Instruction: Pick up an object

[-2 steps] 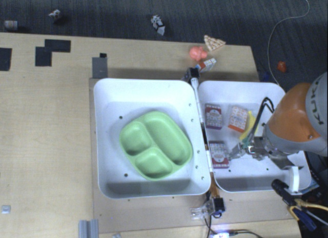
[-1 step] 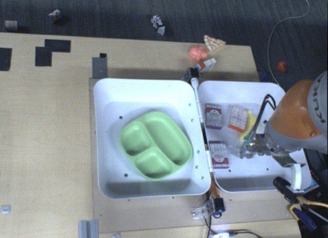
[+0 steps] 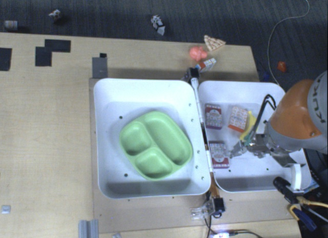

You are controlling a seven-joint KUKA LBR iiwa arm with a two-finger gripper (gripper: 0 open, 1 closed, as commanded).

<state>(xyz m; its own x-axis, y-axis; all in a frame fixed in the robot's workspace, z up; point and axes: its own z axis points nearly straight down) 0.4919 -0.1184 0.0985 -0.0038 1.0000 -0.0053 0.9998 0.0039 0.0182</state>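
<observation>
In the right bin (image 3: 256, 180) lie three small flat packets: a dark red one (image 3: 213, 116) at the back left, an orange one (image 3: 238, 118) beside it, and a red and white one (image 3: 219, 155) near the front left. A yellow item (image 3: 251, 120) lies against the orange packet. My gripper (image 3: 240, 148) hangs low over the middle of this bin, just right of the red and white packet and in front of the orange one. Nothing shows in its grasp.
The left bin (image 3: 107, 129) holds a green divided plate (image 3: 155, 143). Behind the bins on the bench lie a pink lump (image 3: 198, 53), a wedge-shaped toy (image 3: 214, 42) and a small tube (image 3: 207, 64). A black cable (image 3: 261, 111) loops above the wrist.
</observation>
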